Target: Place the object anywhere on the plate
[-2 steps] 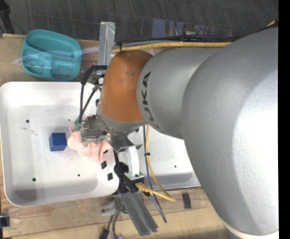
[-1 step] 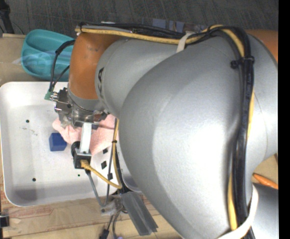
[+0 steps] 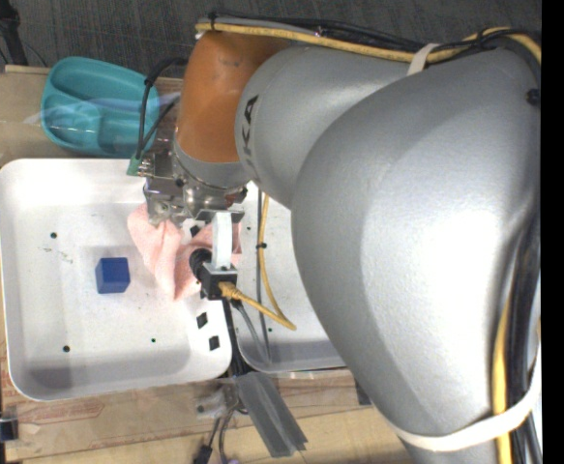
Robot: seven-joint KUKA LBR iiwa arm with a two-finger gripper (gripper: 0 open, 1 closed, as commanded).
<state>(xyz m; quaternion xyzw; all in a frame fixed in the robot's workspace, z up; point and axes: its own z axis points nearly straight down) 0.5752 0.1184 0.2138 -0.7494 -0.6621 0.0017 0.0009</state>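
Step was judged as pre-grasp: the small blue cube [image 3: 112, 275] lay loose on the floor of the left white bin [image 3: 11, 259], not on the pale pink flat piece [image 3: 161, 249], which was taken to be the plate. The end effector [image 3: 170, 201] was placed over the pink piece, up-right of the cube and apart from it. Its grip state could not be told, as it was masked by the wrist. Next move was judged to call for a shift down-left over the cube, then descent.
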